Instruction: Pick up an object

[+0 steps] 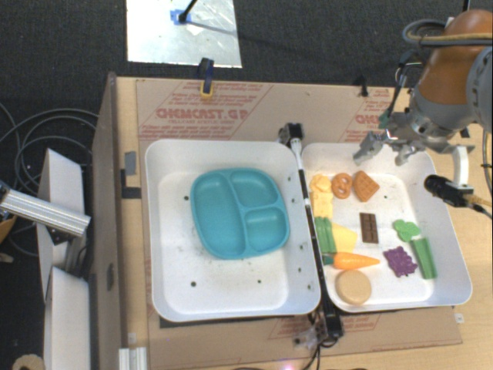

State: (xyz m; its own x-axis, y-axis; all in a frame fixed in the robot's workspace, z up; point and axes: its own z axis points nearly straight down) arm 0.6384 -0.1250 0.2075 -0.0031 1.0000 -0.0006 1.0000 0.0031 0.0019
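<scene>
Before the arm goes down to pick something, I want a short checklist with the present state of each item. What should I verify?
1. Gripper carries nothing: ok, nothing between the jaws.
2. Jaws apart enough for a grasp: ok, they stand spread.
3. Gripper above a target: not ok, it hangs over the right bin's far rim, short of the pretzel.
4. Toys separated: not ok, the carrot touches its neighbours.
5. Blue tray out of the way: ok, it lies in the left bin.

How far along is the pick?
Done: nothing lifted yet; the toy foods, such as the carrot and grapes, lie in the right bin. In hand: the open gripper hangs above that bin's far edge, holding nothing. Left: descend, grasp an item, lift.
</scene>
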